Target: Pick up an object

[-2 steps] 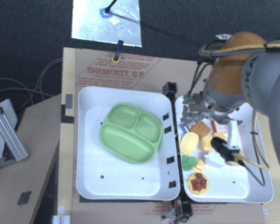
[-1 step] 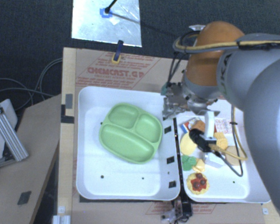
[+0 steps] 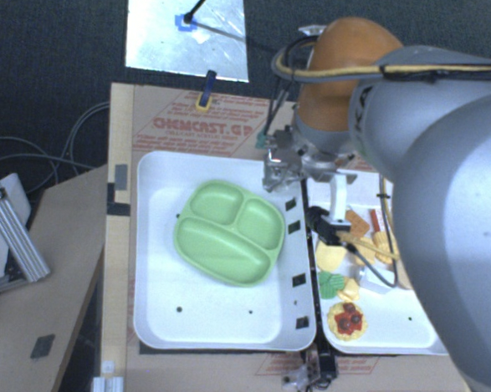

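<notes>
Start at the left bin [image 3: 153, 252]. The green plate [image 3: 230, 232] lies flat in its middle, below and just left of the tool [image 3: 273, 180]. The tool hangs over that bin's upper right corner, close to where the two bins' rims meet. It holds nothing that you can see, and from this angle you cannot tell whether it is open or closed.

If you send it down for the plate, expect trouble. The plate is wide, shallow and smooth, so the tool probably finds only the raised edge or a divider ridge to pinch. A grip there is likely to slip, or to tip the plate as it lifts.

Straight below the tool the risk is different: it sits so near the adjoining rims that a descent here may strike a bin wall instead of an object.

Below and to the right of the tool, in the right bin [image 3: 404, 328], small pieces crowd along the wall nearest it. There is an orange piece [image 3: 358, 221], a yellow piece [image 3: 329, 257], a green piece [image 3: 332, 283] just under that, and a round red-topped piece [image 3: 347, 320] lowest. They touch or nearly touch, so a grasp may catch two, or nudge one aside and close on nothing. The arm [image 3: 448, 180] also covers much of that bin, so you cannot judge what lies beneath it.
</notes>
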`<state>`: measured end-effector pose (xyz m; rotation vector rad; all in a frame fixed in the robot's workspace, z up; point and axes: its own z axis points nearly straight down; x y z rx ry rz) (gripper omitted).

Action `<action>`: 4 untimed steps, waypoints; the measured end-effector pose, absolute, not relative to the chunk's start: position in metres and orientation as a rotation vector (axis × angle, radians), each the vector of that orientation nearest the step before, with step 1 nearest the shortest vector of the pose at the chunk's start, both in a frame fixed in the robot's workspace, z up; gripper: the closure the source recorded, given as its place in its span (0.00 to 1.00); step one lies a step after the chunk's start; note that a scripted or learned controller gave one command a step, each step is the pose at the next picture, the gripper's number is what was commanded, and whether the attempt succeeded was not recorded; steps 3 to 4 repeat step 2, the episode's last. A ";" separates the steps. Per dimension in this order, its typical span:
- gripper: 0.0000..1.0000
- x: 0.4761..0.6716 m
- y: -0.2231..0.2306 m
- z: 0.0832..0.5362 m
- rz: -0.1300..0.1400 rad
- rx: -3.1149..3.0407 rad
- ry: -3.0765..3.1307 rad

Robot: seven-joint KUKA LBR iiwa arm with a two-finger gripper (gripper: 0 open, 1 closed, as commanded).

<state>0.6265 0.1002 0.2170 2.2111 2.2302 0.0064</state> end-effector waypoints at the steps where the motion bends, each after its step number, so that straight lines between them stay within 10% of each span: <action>1: 1.00 0.634 0.107 0.234 0.004 2.214 2.228; 4: 1.00 0.631 0.110 0.234 0.001 2.214 2.227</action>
